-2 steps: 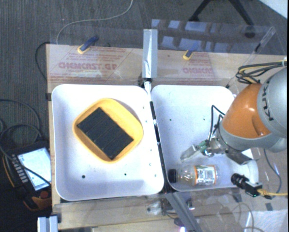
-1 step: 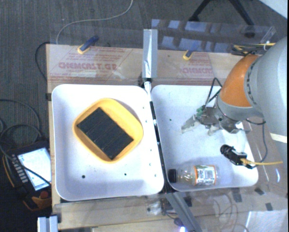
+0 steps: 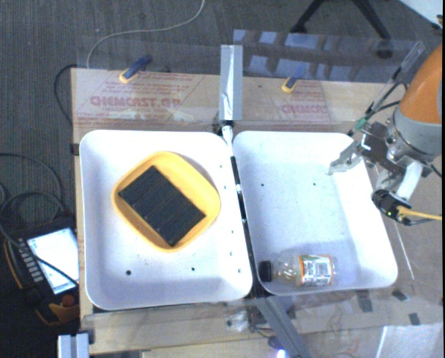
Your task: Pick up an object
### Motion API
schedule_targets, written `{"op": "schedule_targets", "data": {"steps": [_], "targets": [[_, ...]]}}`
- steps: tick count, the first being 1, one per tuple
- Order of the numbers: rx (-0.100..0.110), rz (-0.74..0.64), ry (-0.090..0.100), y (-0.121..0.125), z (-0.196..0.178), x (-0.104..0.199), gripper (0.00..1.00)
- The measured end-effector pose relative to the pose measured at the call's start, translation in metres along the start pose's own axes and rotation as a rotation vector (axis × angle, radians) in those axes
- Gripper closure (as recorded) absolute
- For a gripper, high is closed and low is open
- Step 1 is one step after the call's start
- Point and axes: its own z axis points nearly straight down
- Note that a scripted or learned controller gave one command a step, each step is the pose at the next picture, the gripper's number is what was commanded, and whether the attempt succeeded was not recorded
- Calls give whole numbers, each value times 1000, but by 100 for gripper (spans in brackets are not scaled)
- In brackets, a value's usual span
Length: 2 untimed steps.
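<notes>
Camera view from above the bench, and closest to us in the right shallow white plastic bin (image 3: 371, 222) we've got a small clear plastic bottle (image 3: 300, 270) with a black cap and an orange-and-white label. It's lying on its side, tucked near the bin's front wall, cap pointing toward the divider between the two bins. The rest of that bin's floor is bare white, so we see lots of open room behind the bottle and off to its right.

Over in the left shallow white plastic bin (image 3: 103, 274) sits a yellow rounded-square dish (image 3: 200, 177) with a dark ribbed rectangular pad (image 3: 162, 205) lying in it, turned at an angle. The dish sits a bit toward the back and middle of its bin, with a wide strip of white floor in front of it and narrower strips at the sides. The two bins touch along their inner rims.

Farther back on the right, the grey two-finger gripper (image 3: 346, 159) hangs over the back right part of the right bin, well apart from the bottle. One pale finger (image 3: 341, 162) pokes out toward the left; we honestly can't tell if the gripper is spread or closed, and we see nothing between its fingers. The orange band of the arm (image 3: 425, 88) shows above it at the right edge.

Behind both bins there's a brown board with faded red lettering (image 3: 144, 101).
</notes>
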Motion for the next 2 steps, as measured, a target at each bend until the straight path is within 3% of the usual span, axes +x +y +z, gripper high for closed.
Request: {"op": "schedule_targets", "data": {"steps": [1, 2], "targets": [[5, 197, 1, -59, 87, -8, 0], [2, 334, 0, -28, 24, -61, 0]]}}
